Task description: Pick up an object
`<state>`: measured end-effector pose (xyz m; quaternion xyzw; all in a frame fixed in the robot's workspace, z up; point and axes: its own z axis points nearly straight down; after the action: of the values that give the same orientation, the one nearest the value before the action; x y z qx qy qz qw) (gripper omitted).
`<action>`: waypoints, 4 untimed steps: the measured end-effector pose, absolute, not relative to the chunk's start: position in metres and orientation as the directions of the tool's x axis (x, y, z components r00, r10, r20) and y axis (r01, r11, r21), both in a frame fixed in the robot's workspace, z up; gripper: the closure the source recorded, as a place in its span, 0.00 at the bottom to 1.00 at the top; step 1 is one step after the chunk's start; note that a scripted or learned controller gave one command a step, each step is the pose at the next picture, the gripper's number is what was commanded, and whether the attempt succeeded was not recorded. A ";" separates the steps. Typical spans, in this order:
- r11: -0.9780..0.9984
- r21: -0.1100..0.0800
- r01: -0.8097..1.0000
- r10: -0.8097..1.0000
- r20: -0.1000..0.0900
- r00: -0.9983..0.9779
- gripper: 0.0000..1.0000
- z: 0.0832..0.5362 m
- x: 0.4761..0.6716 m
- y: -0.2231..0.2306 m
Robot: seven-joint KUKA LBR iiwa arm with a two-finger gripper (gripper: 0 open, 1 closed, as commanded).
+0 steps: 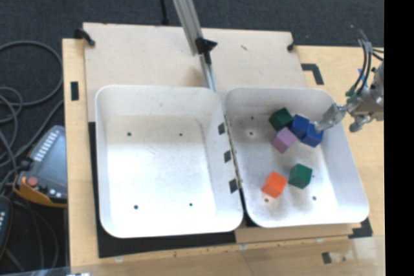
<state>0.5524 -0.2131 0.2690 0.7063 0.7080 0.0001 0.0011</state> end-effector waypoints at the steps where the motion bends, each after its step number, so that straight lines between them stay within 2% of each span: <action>1: 0.004 -0.005 1.000 1.000 0.001 -0.004 0.00 0.141 0.590 -0.202; 2: 0.000 0.008 1.000 1.000 -0.004 0.000 0.00 0.132 0.624 -0.194; 3: 0.005 0.009 1.000 1.000 -0.004 -0.005 0.00 0.100 0.580 -0.117; 4: -0.001 0.004 1.000 1.000 -0.003 0.001 0.00 0.098 0.612 -0.156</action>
<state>0.6121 -0.1562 0.0976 0.7075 0.7067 0.0005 0.0025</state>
